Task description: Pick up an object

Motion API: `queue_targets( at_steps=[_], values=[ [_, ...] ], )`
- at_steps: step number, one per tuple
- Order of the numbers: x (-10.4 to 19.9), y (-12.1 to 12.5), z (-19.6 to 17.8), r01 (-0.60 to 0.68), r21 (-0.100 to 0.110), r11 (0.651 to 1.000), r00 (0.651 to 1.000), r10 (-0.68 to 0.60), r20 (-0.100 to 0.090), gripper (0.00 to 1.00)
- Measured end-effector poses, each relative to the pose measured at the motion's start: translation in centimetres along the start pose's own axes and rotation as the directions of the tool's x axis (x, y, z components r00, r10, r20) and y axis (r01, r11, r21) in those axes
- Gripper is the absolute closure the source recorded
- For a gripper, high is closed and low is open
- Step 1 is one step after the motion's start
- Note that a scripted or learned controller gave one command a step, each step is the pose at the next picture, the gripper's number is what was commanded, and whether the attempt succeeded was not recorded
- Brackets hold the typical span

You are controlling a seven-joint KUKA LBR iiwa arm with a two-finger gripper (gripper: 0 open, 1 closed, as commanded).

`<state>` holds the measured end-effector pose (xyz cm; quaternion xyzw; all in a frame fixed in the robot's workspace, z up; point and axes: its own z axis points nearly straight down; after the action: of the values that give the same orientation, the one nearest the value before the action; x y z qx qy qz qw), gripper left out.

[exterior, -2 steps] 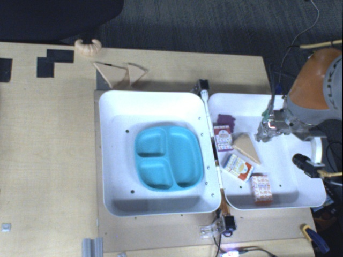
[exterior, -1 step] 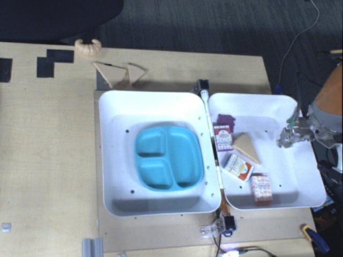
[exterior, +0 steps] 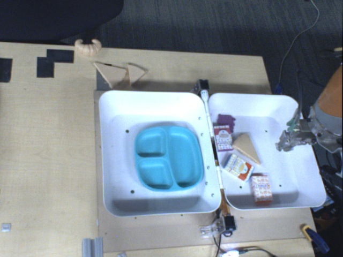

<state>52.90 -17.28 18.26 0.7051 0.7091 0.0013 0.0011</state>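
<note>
Pincer [exterior: 286,141] sits over the right edge of the right-hand shallow white plastic bin [exterior: 278,103], low and near the rim. Blurred at this size; cannot tell how far open it is, and nothing is seen in its grip.

Candidate objects all lie to the pincer's left, on the bin floor:
- tan wedge-shaped block [exterior: 247,147], nearest, apart from the pincer with bare floor between;
- small white-and-orange printed carton [exterior: 237,166], left and slightly toward the camera, touching or nearly touching the wedge;
- red-and-white small box [exterior: 261,189], toward the front wall;
- purple-topped small carton [exterior: 223,133], farthest, close to the divider.

Judgement: approach not yet made. The red-and-white box stands most alone, so a descent there risks least contact with neighbours. The wedge's sloped faces could slip out of a squeeze; the flat-sided cartons should hold better.

Surroundings: left-hand white bin [exterior: 115,143] holds a light blue compartment tray [exterior: 169,157], well apart. Both bins rest on the pale wooden desk [exterior: 48,143]. The right bin's wall beside the pincer is the main obstruction.
</note>
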Motion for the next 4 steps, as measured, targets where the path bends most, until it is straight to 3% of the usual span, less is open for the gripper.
queue_targets(
  at_steps=[1,2,3,4],
  values=[
    [1.1,1.9,-0.6,0.000,0.000,1.000,1.000,0.000,0.000,1.00],
    [-3.4,1.1,3.7,-0.004,0.002,1.000,1.000,0.004,0.001,1.00],
    [5.3,4.0,0.7,0.000,0.000,1.000,1.000,0.000,-0.001,1.00],
    [-2.6,2.4,1.8,-0.003,0.001,1.000,1.000,0.003,0.003,1.00]
  ],
)
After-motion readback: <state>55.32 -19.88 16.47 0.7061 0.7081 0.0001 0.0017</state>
